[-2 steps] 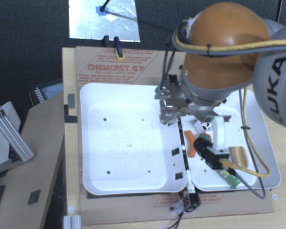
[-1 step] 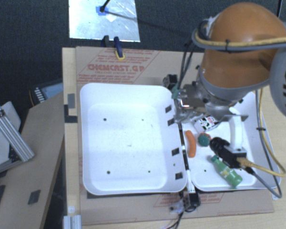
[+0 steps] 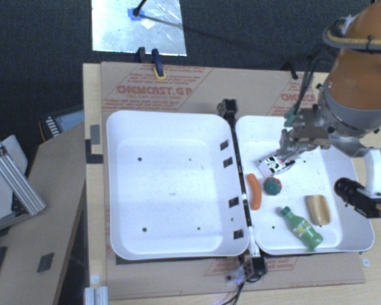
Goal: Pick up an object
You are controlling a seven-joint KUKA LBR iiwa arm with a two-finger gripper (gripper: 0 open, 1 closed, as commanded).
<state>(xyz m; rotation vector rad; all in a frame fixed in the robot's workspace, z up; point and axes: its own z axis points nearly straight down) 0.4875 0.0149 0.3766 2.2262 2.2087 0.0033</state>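
Overhead, the fixed camera looked down at a slant on a bench carrying two shallow white bins side by side. The left bin [image 3: 171, 183] sat to the viewer's left. The right bin [image 3: 349, 234] held four small things. A carrot-like orange piece [image 3: 254, 191] lay along the bin's left wall, close to the divider between the bins. Just beside it, to the right, sat a small round teal ball [image 3: 272, 185]. Lower down lay a green toy bottle [image 3: 301, 228], tilted on its side, and near it, further right, a tan bread roll [image 3: 318, 209].

The grey arm with its orange band [image 3: 362, 33] reached in from the right. Its gripper [image 3: 286, 152] hung low over the upper middle of the right bin, directly above a small white and black object [image 3: 275, 164] lying on the bin floor. Whether the claw was open, closed, or clamped on that object could not be told; the tips merged with it.

The step in hand looked like a grasp of that white and black object. To do it well, the gripper would probably need to centre over it and settle squarely, keeping clear of the nearby ball so nothing got nudged away.
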